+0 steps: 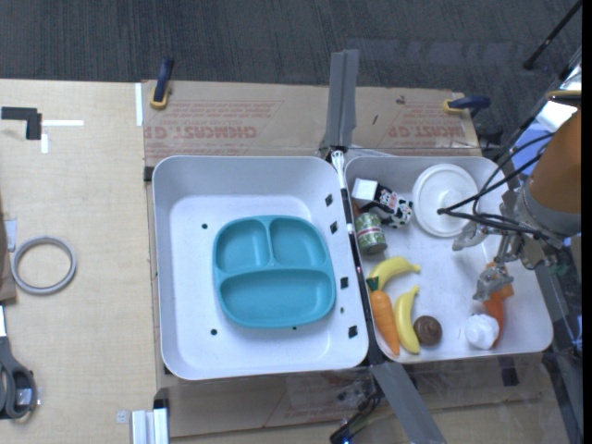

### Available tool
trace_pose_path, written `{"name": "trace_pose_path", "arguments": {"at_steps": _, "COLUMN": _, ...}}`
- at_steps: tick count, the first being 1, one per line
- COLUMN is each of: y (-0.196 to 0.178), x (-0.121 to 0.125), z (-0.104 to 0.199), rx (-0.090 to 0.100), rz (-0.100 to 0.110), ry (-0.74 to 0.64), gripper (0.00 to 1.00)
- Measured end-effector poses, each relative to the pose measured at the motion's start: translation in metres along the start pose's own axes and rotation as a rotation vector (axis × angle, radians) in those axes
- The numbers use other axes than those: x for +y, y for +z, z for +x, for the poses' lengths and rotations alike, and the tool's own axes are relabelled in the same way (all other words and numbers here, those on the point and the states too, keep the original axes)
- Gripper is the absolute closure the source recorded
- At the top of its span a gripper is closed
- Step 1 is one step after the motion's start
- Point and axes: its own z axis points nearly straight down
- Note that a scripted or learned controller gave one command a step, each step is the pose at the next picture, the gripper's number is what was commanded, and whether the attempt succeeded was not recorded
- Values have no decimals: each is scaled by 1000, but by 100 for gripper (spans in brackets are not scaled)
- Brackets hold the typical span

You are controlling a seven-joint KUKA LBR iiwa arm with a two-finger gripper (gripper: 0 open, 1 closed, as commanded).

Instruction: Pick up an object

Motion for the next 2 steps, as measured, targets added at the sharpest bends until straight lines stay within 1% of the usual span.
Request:
{"name": "trace_pose_path", "arguments": {"at_steps": 1, "y": 8, "x": 1, "z": 35, "rx": -3, "rz": 2, "ry": 29, "gripper": 0}}
{"name": "trace_pose_path", "arguments": {"at_steps": 2, "y": 10, "x": 5, "z": 67, "rx": 5, "rz": -2, "ry": -15, "gripper": 0}}
